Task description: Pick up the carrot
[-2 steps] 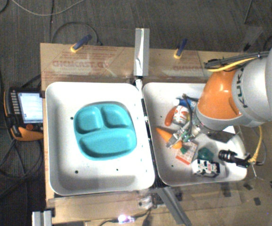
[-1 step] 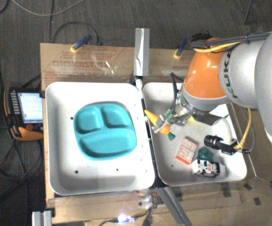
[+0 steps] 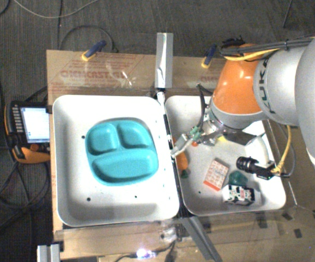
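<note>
Just above the carrot (image 3: 182, 160), near the teal tray (image 3: 123, 151), hangs my claw (image 3: 186, 140). Whether it is clenched, I cannot tell.

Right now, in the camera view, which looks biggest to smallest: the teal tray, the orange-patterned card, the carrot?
1. teal tray, by far
2. orange-patterned card
3. carrot, though the claw partly covers it, so this is unsure

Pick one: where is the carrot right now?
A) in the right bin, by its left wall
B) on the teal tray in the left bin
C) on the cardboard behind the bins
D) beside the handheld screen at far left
A: the carrot lies on the floor of the right bin, close against its left wall, just below the pincer; the teal tray sits in the left bin.
</note>
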Robot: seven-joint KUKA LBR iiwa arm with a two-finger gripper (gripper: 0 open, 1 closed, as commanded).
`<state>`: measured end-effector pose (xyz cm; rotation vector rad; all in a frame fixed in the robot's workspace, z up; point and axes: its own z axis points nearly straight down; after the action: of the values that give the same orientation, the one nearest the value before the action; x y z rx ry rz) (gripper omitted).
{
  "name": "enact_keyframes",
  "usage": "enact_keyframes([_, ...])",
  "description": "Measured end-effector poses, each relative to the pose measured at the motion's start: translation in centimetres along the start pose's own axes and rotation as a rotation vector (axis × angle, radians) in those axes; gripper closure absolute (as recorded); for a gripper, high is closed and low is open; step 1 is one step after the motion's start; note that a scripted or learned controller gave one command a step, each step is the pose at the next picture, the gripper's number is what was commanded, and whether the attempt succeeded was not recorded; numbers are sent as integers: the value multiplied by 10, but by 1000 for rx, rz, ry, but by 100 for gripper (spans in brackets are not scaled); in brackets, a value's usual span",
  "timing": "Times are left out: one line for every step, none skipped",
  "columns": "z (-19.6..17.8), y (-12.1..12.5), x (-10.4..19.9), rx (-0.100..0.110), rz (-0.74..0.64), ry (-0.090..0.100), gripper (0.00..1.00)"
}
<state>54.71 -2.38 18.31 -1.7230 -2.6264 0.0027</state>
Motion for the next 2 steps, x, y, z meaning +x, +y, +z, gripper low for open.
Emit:
enact_keyframes([0,-71,-37,2,16,0,0])
enact_keyframes([89,-70,-58,-21,262,-11,0])
